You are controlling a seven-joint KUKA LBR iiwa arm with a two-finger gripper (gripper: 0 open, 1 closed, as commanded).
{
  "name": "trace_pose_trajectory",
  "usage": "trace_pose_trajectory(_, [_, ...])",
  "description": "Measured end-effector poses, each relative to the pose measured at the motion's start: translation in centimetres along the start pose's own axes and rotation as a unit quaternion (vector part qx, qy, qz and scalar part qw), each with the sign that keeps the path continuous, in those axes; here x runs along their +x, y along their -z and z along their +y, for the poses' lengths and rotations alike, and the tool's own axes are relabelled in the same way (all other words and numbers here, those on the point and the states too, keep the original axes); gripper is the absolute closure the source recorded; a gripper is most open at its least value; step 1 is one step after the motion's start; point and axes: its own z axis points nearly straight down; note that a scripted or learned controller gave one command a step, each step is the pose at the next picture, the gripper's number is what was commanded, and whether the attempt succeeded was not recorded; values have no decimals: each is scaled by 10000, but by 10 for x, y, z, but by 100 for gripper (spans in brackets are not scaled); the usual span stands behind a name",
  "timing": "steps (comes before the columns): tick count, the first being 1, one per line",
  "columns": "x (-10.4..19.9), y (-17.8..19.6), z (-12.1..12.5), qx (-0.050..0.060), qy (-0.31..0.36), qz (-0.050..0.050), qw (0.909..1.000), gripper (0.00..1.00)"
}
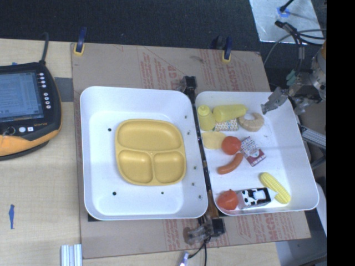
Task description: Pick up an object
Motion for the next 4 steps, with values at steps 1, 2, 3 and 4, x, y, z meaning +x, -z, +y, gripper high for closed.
trace_pose_trajectory(1, [-8, -175, 37, -25, 0, -6, 10000, 0])
trace_pose_trajectory(2, [3, -178, 65, 44, 6, 1, 10000, 0])
trace_pose_trajectory(3, [-47, -179, 66, -6, -10, 8, 10000, 0])
trace_pose_trajectory(4, [-47, -168, 66, 3, 5, 9, 10000, 100])
